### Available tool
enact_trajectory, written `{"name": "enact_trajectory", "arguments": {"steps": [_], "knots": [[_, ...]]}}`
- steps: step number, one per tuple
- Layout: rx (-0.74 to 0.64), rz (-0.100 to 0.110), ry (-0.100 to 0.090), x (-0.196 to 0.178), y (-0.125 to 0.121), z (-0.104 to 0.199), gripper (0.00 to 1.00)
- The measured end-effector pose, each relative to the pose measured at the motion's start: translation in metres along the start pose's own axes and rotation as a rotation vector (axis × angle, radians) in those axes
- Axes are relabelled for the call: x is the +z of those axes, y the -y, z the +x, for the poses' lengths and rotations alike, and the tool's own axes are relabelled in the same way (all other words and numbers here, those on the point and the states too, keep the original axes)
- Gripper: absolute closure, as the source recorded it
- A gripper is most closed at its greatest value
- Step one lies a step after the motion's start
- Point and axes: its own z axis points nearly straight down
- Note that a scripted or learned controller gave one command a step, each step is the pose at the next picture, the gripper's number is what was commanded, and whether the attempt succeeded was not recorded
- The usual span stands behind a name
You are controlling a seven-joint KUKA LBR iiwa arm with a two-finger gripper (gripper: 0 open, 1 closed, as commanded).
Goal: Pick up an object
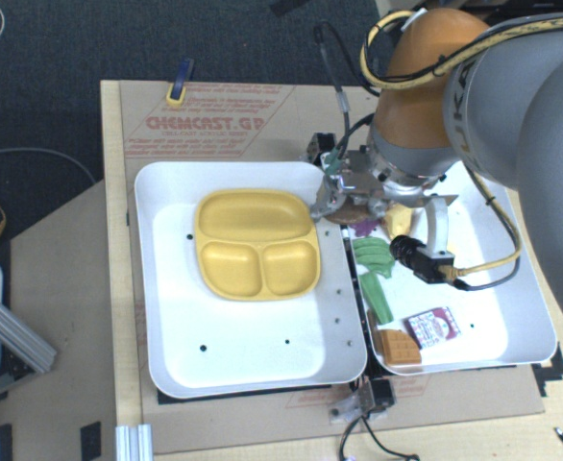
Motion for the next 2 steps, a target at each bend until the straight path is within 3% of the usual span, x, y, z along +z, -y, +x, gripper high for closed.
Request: {"name": "enact_trajectory", "arguments": {"steps": [1,2], "knots": [[0.005,0.006,0.001,0.0003,0.0105,0.0022,1.00],[0.006,0.000,0.002,-0.0035,0.0014,-0.0073,1.00]]}}
